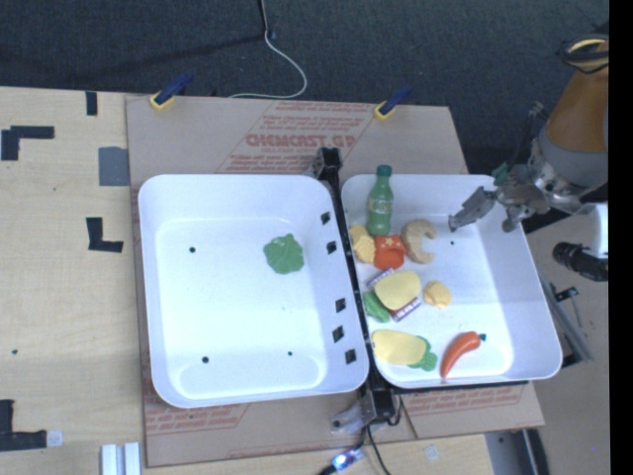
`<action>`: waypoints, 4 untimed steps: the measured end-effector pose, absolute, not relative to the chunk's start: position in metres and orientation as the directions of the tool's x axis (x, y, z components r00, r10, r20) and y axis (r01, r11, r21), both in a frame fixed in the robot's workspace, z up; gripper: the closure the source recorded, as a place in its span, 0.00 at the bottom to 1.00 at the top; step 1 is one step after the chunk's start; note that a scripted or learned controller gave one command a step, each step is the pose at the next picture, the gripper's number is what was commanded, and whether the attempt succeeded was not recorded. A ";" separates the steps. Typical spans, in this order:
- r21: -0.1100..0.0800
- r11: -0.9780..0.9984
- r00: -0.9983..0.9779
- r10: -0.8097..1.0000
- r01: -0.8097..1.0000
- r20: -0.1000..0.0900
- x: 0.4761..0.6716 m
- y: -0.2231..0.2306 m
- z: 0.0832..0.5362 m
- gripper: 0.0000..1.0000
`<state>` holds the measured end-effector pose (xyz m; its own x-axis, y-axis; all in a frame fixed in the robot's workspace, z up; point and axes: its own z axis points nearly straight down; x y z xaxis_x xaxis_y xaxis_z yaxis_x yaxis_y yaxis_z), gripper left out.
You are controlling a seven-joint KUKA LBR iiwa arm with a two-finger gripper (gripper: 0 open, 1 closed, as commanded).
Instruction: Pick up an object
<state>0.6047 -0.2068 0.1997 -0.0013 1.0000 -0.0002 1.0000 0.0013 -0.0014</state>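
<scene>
White bins sit side by side: the left bin has just a green lump, while the right bin holds a green bottle, red pepper and other toy food. Gripper hovers over the right bin's far-right part, fingers spread, gripping nothing.

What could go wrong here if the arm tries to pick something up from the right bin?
The toys crowd together along the right bin's left side: the green bottle, tomato and yellow pieces touch, so the claw may nudge neighbours or catch two at once. The upright bottle looks easy to tip. The red pepper lies near the front wall, which could block a finger.
</scene>
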 end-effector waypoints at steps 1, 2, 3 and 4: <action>-0.012 0.004 -0.004 1.000 1.000 0.006 0.561 -0.142 0.099 0.00; 0.018 0.000 0.000 1.000 1.000 -0.003 0.550 -0.116 0.090 0.00; 0.005 0.003 -0.003 1.000 1.000 -0.002 0.602 -0.141 0.086 0.00; 0.001 0.005 -0.005 1.000 1.000 0.000 0.607 -0.097 0.085 0.00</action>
